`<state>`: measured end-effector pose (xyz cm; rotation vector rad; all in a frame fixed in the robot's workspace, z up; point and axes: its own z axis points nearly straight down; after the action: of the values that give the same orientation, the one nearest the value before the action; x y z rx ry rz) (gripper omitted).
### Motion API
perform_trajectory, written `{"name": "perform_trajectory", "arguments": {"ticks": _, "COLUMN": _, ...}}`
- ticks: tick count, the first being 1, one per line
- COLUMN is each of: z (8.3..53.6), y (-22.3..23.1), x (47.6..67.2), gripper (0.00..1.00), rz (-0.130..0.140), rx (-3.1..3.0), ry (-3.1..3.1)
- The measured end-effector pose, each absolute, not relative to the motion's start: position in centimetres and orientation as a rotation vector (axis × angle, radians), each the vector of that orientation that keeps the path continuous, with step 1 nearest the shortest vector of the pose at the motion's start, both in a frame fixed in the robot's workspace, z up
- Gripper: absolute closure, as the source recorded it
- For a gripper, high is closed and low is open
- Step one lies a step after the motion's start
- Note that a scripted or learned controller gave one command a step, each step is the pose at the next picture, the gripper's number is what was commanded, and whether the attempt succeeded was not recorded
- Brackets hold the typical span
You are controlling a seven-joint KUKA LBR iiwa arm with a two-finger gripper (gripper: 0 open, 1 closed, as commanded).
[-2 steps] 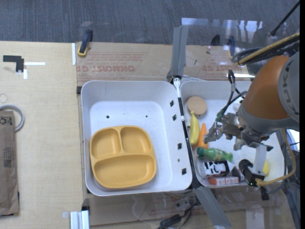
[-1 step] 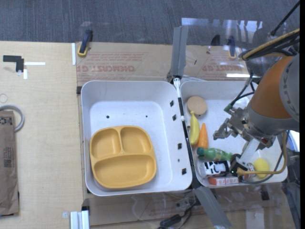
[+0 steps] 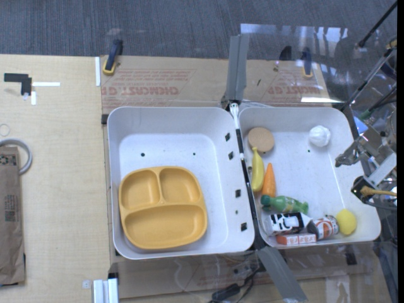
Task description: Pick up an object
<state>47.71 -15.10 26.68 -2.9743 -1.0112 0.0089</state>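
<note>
The right bin [image 3: 297, 115] holds several small items. A tan round bun [image 3: 261, 139] and a white crumpled ball [image 3: 320, 135] lie near its far side. A banana [image 3: 257, 169] and a carrot [image 3: 269, 180] lie side by side along its left wall. Below them are a green bottle [image 3: 285, 203], a black-and-white can [image 3: 287, 221], a flat red box [image 3: 295, 238], an orange-and-white can [image 3: 325, 227] and a lemon [image 3: 346, 221]. My gripper [image 3: 361, 172] hangs over the bin's right rim, above and right of the lemon, with nothing seen in it.
The left bin [image 3: 170, 122] holds a yellow divided plate [image 3: 163, 207] in its near half. A grey divider [image 3: 236, 74] rises between the bins at the back. Cardboard [image 3: 164, 81] lies behind them. A brown bag [image 3: 9, 213] sits far left on the bench.
</note>
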Motion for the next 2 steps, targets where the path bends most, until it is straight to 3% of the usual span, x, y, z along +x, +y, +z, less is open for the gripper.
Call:
{"name": "perform_trajectory", "arguments": {"ticks": 1, "z": 27.1, "y": -20.24, "x": 47.71, "gripper": 0.0, "rz": 0.008, "rx": -2.903, "ry": -1.2}}
{"name": "perform_trajectory", "arguments": {"ticks": 2, "z": 27.84, "y": -20.2, "x": 47.75, "gripper": 1.0, "rz": 0.017, "rx": -2.899, "ry": -1.206}}
